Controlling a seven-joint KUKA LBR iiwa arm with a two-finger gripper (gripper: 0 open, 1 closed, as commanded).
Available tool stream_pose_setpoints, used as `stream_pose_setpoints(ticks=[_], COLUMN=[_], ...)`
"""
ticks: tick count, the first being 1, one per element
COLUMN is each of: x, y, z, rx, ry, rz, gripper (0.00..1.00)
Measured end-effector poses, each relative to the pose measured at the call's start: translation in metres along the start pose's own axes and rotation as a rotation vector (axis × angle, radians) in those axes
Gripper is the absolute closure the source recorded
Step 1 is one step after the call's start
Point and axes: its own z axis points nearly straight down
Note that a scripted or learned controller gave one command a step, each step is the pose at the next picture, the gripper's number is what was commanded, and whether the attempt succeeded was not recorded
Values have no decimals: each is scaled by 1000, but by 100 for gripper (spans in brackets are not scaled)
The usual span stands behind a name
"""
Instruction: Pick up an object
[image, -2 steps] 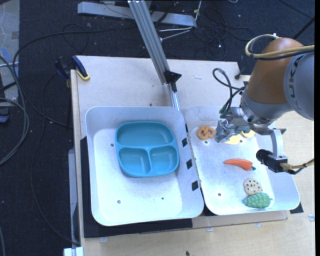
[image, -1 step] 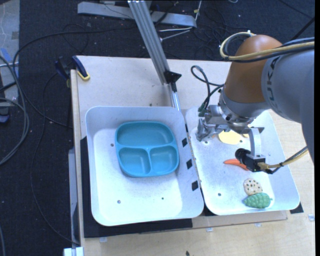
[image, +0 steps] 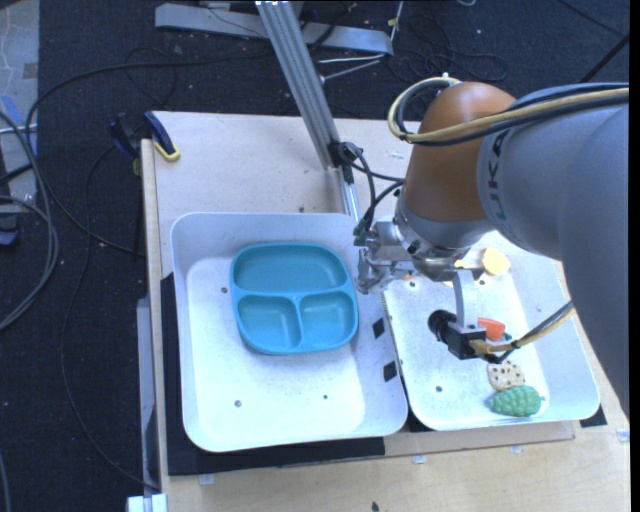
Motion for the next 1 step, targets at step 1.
stream_pose_setpoints(ticks=[1], x=[47], y=[-12], z=[-16], rx=[-3], ry=[0], rz=[-1], gripper=[100])
